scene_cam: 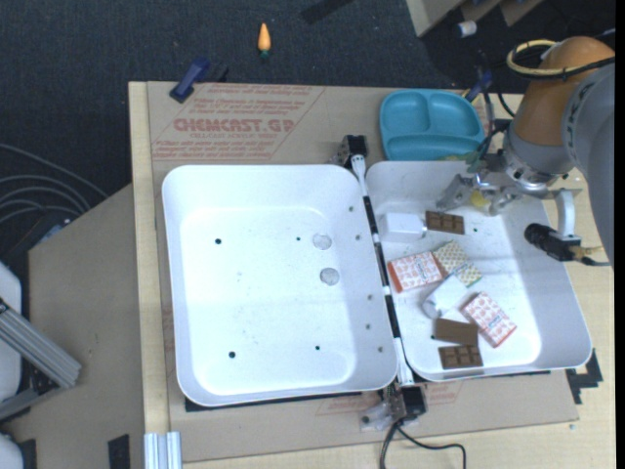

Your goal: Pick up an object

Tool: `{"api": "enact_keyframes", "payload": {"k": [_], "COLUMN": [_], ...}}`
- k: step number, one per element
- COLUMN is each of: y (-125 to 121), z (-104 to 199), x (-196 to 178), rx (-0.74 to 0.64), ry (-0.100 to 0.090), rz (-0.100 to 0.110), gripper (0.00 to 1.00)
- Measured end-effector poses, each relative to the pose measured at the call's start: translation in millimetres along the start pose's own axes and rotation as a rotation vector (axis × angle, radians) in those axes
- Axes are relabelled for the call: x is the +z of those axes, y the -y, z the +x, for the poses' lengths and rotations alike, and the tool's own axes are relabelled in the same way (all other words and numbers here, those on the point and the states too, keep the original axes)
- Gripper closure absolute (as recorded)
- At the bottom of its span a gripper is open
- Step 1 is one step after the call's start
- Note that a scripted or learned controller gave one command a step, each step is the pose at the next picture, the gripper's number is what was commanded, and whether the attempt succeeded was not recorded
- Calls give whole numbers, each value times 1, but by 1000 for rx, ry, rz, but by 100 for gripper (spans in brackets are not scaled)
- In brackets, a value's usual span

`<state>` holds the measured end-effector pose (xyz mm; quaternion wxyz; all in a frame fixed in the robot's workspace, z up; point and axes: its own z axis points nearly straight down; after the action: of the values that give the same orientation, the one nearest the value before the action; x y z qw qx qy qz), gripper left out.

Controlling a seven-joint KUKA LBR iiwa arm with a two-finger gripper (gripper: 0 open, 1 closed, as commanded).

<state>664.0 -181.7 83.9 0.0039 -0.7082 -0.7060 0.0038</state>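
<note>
I have the gripper point(476, 190) low at the far end of the right bin point(562, 306), hanging off the grey arm point(571, 96) with its orange band point(576, 52). From this slant I cannot tell how its tip is set, and I see nothing clearly in its hold. Something small and yellowish sits right at the tip, too blurred for me to name.

Closest to the tool is a small brown bar point(445, 223), just beside and slightly toward the near side. A white packet point(403, 225) lies next to that, against the bin's left wall. Further toward me are the red-and-white patterned packet point(415, 270), a pale patterned packet point(457, 260) touching it, a plain white piece point(447, 294), another red-patterned packet point(487, 319), and two brown bars point(458, 343) at the near end, one partly over the other.

The left bin point(195, 213) sits alongside, and a blue divided tray point(430, 123) rests beyond the right bin on the bench point(234, 115).

My read: the pick is not yet done. Every item I can name lies flat on the bin floor, none lifted. The tool looks placed for a try at the far end; closing, lifting and confirming a hold all remain.
</note>
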Motion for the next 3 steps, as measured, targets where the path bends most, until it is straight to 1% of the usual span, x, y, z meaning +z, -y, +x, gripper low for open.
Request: {"api": "enact_keyframes", "payload": {"k": [1, 2, 3], "y": [0, 0, 0], "z": [0, 0, 0], "x": [-11, -10, -21], "rx": [0, -1, -1], "ry": [1, 1, 3], "rz": [2, 2, 0], "gripper": [100, 0, 100]}}
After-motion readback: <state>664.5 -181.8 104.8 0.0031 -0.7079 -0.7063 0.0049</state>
